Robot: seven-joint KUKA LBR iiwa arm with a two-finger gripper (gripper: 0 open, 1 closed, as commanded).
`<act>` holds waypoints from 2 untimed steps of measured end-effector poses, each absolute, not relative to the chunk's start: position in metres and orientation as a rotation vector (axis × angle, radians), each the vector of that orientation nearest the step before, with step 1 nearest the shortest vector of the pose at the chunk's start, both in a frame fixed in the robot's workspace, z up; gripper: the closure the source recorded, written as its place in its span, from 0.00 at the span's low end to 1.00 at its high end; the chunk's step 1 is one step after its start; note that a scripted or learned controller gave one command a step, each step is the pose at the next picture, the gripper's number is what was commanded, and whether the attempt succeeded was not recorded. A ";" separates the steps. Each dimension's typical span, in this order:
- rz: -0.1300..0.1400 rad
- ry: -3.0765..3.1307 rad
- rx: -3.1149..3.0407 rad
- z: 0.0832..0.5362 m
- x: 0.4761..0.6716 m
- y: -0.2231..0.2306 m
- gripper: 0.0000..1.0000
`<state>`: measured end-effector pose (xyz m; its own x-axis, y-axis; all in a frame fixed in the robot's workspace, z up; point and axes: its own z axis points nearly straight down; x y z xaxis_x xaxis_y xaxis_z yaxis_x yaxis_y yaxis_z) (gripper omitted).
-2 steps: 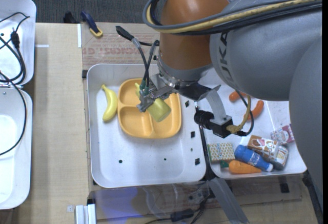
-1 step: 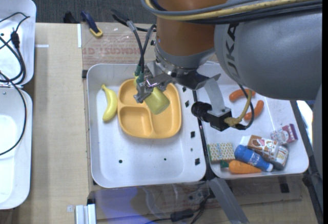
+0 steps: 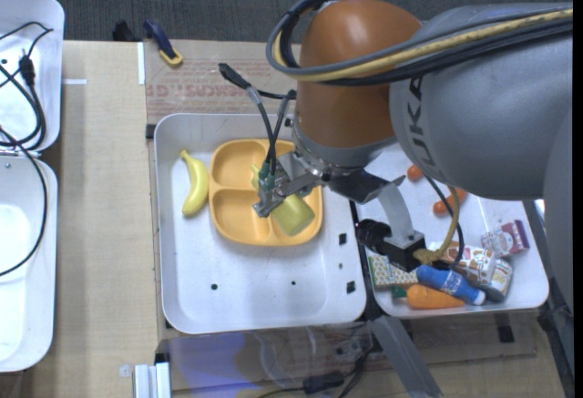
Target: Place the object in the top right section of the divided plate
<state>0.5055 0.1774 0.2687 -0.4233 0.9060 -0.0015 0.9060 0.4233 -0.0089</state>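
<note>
- A grey robot arm (image 3: pixel 474 105) with a large orange band (image 3: pixel 355 68) reaches in from the right and covers much of the bench.
- Its gripper (image 3: pixel 273 196) hangs over a yellow divided plate (image 3: pixel 232 196), which lies in the upper middle of the left white bin (image 3: pixel 246 296).
- A yellow-green object (image 3: pixel 293 216) sits at the plate's right edge, just beside the gripper's tip.
- Whether the fingers are closed on that object or merely touching it I cannot tell; the arm's body blocks the view.
- A banana (image 3: pixel 194 185) lies on the bin floor, close along the plate's left edge.
- The right white bin (image 3: pixel 524 282) holds a cluster near its bottom edge: a carrot (image 3: pixel 433 298), a blue bottle (image 3: pixel 451 285) and small packets (image 3: pixel 496 255).
</note>
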 end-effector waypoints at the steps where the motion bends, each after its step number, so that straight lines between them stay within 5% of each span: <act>1: 0.010 -2.675 -1.645 0.400 0.527 0.166 1.00; 2: 0.013 -2.638 -1.702 0.324 0.518 0.159 1.00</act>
<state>0.5180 0.1590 0.3241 -0.4122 0.9111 -0.0021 0.9111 0.4122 -0.0082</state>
